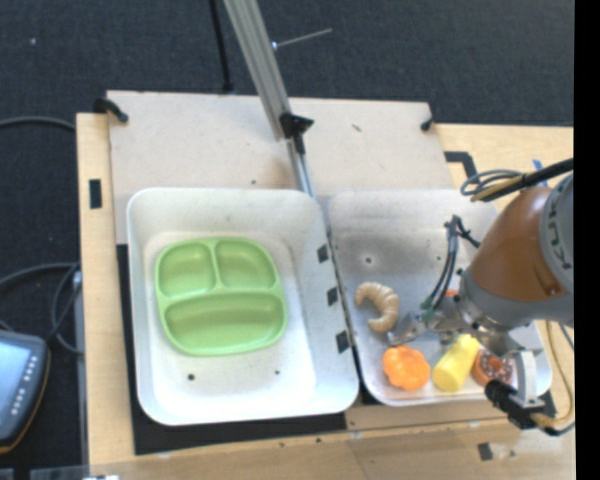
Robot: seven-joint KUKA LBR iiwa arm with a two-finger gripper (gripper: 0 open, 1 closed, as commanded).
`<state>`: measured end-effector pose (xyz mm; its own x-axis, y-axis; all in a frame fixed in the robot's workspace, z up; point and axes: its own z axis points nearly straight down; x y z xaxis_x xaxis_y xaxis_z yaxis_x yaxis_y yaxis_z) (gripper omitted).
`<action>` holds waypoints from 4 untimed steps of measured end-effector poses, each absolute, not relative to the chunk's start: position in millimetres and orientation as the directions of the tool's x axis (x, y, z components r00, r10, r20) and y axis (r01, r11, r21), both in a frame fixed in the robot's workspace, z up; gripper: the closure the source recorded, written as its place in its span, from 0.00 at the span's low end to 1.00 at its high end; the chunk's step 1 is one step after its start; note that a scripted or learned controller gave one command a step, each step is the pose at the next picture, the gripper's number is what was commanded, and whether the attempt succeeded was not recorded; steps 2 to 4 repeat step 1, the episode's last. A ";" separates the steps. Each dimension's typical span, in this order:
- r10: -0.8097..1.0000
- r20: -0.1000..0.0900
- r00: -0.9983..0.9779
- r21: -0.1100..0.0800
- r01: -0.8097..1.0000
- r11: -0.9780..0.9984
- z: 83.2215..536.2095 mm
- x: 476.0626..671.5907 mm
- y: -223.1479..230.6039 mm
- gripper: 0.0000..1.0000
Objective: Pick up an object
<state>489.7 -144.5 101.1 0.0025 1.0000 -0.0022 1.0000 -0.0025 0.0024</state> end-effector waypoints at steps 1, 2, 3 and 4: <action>1.000 -0.004 -0.004 0.010 1.000 0.004 138.0 608.0 -178.7 0.00; 1.000 -0.004 -0.004 0.010 1.000 0.004 138.0 608.0 -178.7 0.00; 1.000 -0.004 -0.004 0.010 1.000 0.004 138.0 608.0 -178.7 0.00; 1.000 -0.004 -0.004 0.010 1.000 0.004 138.0 608.0 -178.7 0.00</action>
